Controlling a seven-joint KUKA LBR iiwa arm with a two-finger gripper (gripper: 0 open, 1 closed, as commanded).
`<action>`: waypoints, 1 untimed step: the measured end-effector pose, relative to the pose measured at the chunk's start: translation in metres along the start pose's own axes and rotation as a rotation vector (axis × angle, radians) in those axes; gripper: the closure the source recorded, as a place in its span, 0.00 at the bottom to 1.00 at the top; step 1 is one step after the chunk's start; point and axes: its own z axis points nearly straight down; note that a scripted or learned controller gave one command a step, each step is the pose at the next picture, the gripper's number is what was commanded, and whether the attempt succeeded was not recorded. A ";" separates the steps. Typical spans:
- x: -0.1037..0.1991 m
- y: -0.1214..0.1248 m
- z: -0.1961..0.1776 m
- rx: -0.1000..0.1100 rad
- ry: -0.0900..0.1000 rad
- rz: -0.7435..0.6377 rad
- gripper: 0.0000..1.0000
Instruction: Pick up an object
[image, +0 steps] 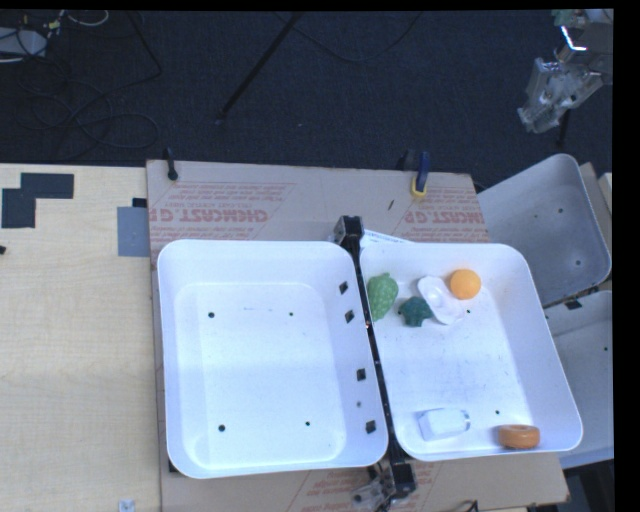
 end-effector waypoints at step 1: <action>0.001 0.000 -0.009 0.003 0.000 -0.006 1.00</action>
